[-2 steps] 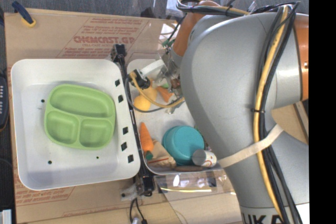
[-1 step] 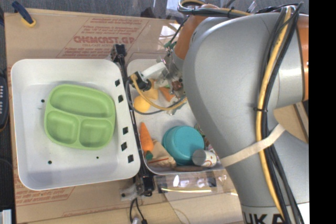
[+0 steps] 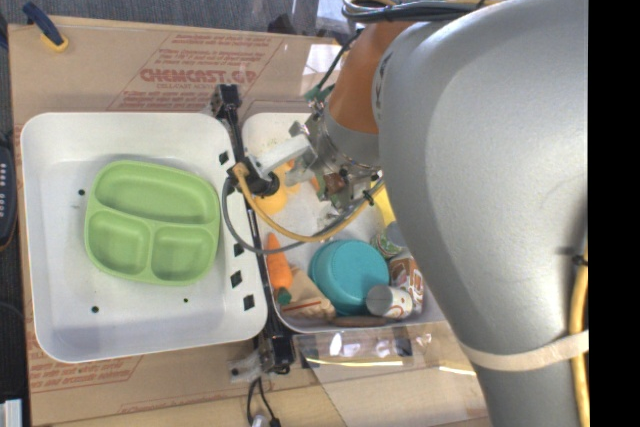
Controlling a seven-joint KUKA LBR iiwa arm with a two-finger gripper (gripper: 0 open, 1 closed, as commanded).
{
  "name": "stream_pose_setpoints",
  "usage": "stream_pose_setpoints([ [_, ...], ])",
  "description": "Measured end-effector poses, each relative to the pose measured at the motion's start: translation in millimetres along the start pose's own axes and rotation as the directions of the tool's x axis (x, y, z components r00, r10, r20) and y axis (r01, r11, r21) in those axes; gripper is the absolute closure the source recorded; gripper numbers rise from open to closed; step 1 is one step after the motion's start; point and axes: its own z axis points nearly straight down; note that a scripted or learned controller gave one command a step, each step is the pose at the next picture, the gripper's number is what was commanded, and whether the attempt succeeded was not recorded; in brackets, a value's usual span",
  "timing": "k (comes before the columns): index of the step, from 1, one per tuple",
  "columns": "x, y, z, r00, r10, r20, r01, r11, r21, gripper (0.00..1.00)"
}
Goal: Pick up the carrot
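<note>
Two bins: we see the carrot (image 3: 279, 271) at seven o'clock from the gripper (image 3: 322, 177), finger state unclear.

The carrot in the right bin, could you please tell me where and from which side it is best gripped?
Probably the carrot at mid-length, from straight above. It lies flat along the right bin's left wall, the teal bowl close on its other side, so the fingers likely fit best across its narrow width. The gripper sits above, further back.
</note>
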Motion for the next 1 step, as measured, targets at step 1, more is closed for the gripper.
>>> stream_pose_setpoints([
  [1,-9.7,70.6,43.4,0.997,-0.074,0.014,0.074,0.997,0.0,0.0],
])
